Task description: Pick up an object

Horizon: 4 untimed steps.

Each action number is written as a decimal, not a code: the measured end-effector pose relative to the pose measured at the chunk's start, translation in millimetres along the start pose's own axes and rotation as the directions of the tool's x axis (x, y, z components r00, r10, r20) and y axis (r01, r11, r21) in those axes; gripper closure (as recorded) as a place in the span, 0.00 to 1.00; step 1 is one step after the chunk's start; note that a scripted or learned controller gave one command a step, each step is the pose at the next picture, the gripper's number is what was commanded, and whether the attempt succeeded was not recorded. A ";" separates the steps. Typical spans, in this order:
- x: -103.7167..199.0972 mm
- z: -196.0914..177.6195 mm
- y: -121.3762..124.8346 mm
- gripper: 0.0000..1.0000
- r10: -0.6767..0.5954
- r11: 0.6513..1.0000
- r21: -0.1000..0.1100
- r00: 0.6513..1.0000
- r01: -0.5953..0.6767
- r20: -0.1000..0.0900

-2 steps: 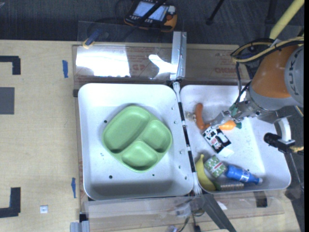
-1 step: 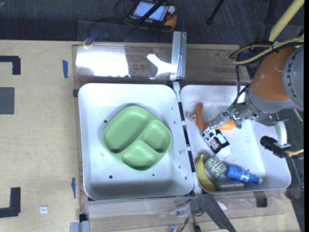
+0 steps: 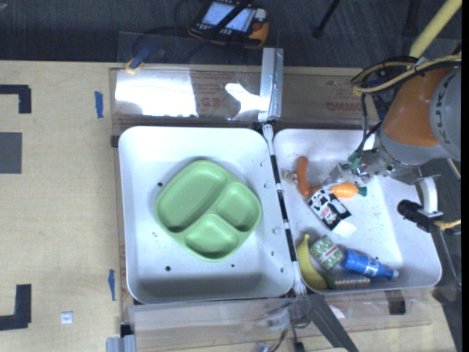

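bench of pale wood [image 3: 58, 196] fills the camera view, carrying two shallow white bins side by side. left bin [image 3: 139, 270] holds a green divided plate [image 3: 209, 207] with three compartments, lying flat near the bin's middle and turned at an angle to the walls. right bin [image 3: 418, 259] holds the loose objects. an orange sausage-shaped piece [image 3: 302, 176] lies near the bin's left wall, towards the far side. just to its right sits a small carrot-like orange toy [image 3: 344, 191] with a green tip, and touching it from below is a black and white patterned box [image 3: 327, 207] with a white slip beside it. along the near wall a yellow banana [image 3: 308, 264] curves against the left corner, a green and white packet [image 3: 326, 254] rests on it, and a blue bottle [image 3: 366, 265] with a white cap lies on its side to the right, pointing towards the bin's near right corner. the grey arm with its orange band [image 3: 410, 112] reaches in from the right over the far part of the right bin. the gripper [image 3: 359, 169] hangs just above and beside the carrot-like toy, close to it; i cannot tell how its jaws stand, since the wrist hides them, and nothing is seen between them. a clear plastic sheet [image 3: 190, 86] stands behind the left bin, and a handheld controller [image 3: 227, 20] lies on the dark floor beyond.
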<state>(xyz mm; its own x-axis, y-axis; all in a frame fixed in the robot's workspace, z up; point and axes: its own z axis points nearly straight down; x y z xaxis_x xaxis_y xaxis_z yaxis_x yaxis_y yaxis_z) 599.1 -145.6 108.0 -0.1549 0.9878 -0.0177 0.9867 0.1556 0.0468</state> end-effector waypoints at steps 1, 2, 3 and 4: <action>30.6 -45.4 -18.0 0.00 -0.035 0.998 0.044 0.999 0.036 -0.018; -15.9 13.8 14.8 0.00 -0.087 0.996 0.027 0.996 0.087 -0.014; -40.1 -7.5 -22.7 0.00 -0.178 0.983 0.042 0.984 0.179 -0.026; -23.1 22.7 2.4 0.00 -0.238 0.970 0.037 0.971 0.239 -0.025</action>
<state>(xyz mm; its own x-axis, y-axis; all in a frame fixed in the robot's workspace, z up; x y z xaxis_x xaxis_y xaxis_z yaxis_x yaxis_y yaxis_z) 606.2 -168.3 85.9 -0.3863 0.9224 -0.0034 0.9223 0.3863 0.0040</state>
